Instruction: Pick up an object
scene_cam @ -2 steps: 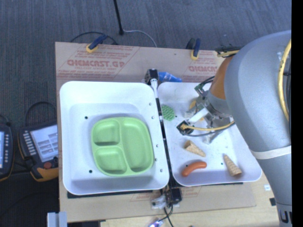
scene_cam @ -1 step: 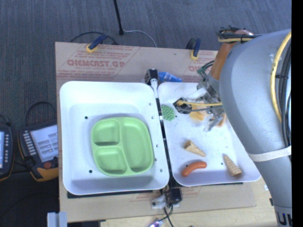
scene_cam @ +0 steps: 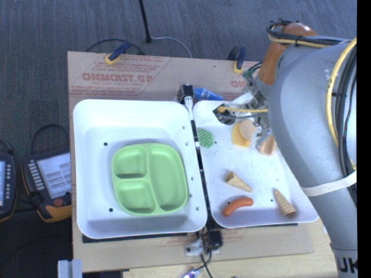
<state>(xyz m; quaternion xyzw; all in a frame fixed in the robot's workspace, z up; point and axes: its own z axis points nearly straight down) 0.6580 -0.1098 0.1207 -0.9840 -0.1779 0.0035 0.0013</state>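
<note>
My gripper [scene_cam: 258, 126] hangs low over the far side of the right bin [scene_cam: 261, 167], largely hidden under the grey arm. A yellow-orange rounded piece [scene_cam: 240, 134] lies just to its left, and a tan piece [scene_cam: 266, 146] sits right beside it. Whether either one touches the gripper is unclear. A small green item [scene_cam: 204, 136] rests by the divider between the bins. Nearer the front lie a cone-shaped piece [scene_cam: 238, 182], a red-orange sausage [scene_cam: 237, 205] and a second cone [scene_cam: 284, 202].
The left bin [scene_cam: 93, 126] holds a green divided plate [scene_cam: 151, 177]. A blue object [scene_cam: 205, 93] lies at the far rim between the bins. The bulky arm covers the right bin's right side.
</note>
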